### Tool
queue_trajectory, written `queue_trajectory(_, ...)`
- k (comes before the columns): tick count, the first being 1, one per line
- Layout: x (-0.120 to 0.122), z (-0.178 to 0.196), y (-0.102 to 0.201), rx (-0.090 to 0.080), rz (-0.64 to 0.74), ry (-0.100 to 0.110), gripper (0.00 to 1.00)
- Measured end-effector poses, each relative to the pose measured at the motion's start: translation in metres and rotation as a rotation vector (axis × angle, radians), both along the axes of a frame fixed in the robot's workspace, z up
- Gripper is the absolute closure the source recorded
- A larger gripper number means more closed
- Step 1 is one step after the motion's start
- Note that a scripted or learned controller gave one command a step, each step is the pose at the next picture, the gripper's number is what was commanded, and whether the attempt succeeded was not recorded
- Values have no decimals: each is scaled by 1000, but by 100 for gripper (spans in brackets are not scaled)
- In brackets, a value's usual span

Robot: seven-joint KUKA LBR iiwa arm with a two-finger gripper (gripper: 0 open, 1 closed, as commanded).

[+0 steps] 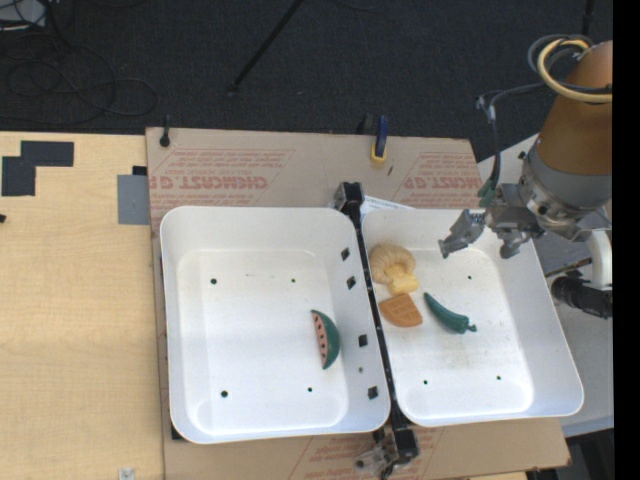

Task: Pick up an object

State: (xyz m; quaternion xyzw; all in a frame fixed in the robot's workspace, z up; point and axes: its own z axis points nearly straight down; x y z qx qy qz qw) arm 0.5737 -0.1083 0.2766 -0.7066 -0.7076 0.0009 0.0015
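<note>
cardboard sheet (300, 163) | red print, upside down (too blurred to read) | repeated 2 times

There were two shallow white plastic bins on the bench, the left bin (190, 268) and the right bin (530, 368). In the left bin lay one toy watermelon slice with green rind and red flesh (324, 338). In the right bin lay three small things: one pale yellow lumpy toy (392, 266), one flat orange wedge-shaped piece (401, 311) and one dark green curved toy pepper (449, 313). So there were four small toys in total. One blue clamp (380, 138) was seen at the far edge of the cardboard sheet.
</note>
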Motion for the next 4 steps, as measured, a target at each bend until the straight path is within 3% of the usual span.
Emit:
queue_trajectory(1, -30, -183, 16, 3, 0, 15, 0)
queue_trajectory(2, -26, -165, 13, 1, -9, 3, 100)
queue_trajectory(3, 12, -183, -51, 1, 0, -12, 100)
queue_trajectory(4, -68, -188, -24, 0, -5, 0, 100)
